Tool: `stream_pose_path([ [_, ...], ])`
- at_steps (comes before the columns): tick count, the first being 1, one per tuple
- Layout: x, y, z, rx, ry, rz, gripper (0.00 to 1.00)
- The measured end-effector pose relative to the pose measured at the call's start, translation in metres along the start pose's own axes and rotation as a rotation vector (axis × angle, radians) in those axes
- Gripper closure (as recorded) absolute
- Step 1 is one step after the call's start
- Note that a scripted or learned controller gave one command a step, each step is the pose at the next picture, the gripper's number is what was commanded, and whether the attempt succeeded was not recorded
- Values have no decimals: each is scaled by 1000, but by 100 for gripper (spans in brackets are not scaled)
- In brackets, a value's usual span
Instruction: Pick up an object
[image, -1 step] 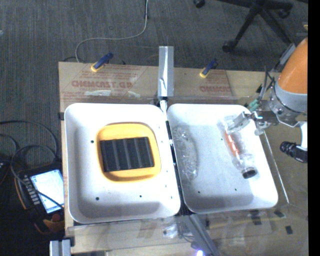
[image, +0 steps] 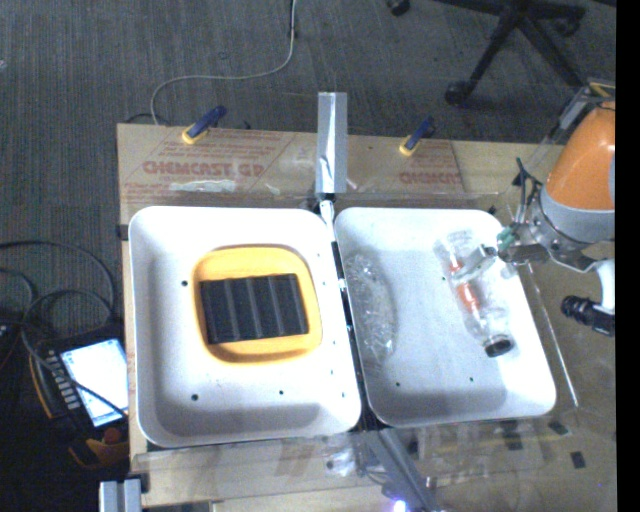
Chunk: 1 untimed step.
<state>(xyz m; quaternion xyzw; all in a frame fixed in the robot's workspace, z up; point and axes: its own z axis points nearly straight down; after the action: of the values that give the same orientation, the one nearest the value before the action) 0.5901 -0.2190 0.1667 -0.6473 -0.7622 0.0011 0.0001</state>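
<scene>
Right bin (image: 420, 405) floor lies open between clear bottle (image: 474, 292) and crumpled plastic (image: 368, 302)

Both bins look like moulded white plastic, matt with a soft sheen, the left bin (image: 160, 300) and the right bin (image: 520, 390) alike. In the left one lies a yellow tray (image: 258, 305) of smooth plastic with a dark ribbed inset. The right one holds a clear bottle (image: 473, 292), glossy plastic, and a crinkled clear wrapper (image: 368, 305). The bench (image: 240, 165) is pale, matt wood. The floor (image: 100, 60) is rough grey carpet. The arm's orange band (image: 588, 165) shines smooth.
</scene>
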Motion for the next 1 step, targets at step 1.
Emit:
stream_pose_path([
  [1, 1, 4, 69, -10, 3, -60, 0],
])
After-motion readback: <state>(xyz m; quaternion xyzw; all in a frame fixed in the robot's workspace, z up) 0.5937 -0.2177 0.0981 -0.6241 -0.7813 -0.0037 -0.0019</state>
